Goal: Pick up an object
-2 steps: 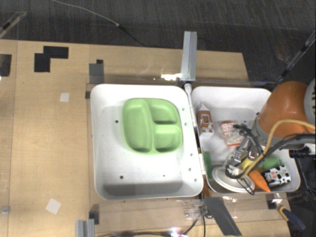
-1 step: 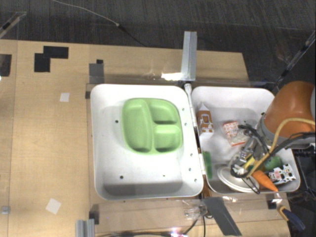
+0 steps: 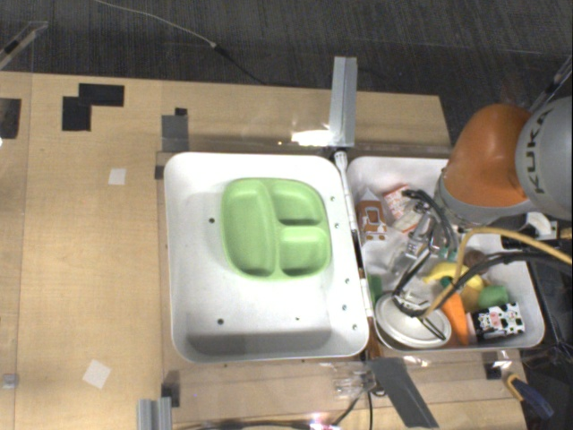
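Light wooden bench top (image 3: 81,267) bearing black square markings (image 3: 89,104), dark grey carpeted floor (image 3: 269,16) beyond its far edge, thin pale cable (image 3: 134,12) trailing across that carpet.

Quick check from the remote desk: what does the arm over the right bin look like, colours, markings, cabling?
The arm is grey with a rounded orange band above the wrist and dark "KUKA" lettering on the grey shell. Yellow and black cables run along it toward the gripper, which looks like bare metal with dark wires looping off it.
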`<state>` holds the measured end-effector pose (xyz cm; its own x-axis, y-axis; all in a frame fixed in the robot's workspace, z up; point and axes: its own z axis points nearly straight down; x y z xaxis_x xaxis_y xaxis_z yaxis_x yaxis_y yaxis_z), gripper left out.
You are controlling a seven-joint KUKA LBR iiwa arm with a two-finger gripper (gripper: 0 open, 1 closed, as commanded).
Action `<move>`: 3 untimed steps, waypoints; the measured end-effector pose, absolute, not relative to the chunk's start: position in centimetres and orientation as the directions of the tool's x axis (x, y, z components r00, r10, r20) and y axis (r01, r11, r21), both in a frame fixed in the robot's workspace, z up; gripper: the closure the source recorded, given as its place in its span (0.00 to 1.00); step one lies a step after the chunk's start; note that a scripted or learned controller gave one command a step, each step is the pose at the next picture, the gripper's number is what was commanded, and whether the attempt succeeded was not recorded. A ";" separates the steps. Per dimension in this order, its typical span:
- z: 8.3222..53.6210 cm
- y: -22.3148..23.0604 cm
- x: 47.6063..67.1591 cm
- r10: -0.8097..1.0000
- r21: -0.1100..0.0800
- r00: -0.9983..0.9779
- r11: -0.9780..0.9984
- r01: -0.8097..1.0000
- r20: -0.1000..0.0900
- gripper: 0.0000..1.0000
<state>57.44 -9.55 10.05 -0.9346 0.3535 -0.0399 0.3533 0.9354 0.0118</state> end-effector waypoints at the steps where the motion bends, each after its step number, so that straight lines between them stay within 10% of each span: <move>1: 9.3 -15.1 61.0 0.381 0.003 -0.925 0.925 0.381 -0.011 0.00; 2: 9.1 -12.3 54.3 0.543 0.009 -0.839 0.840 0.543 -0.016 0.00; 3: 10.6 -12.4 54.9 0.539 0.016 -0.842 0.842 0.539 -0.036 1.00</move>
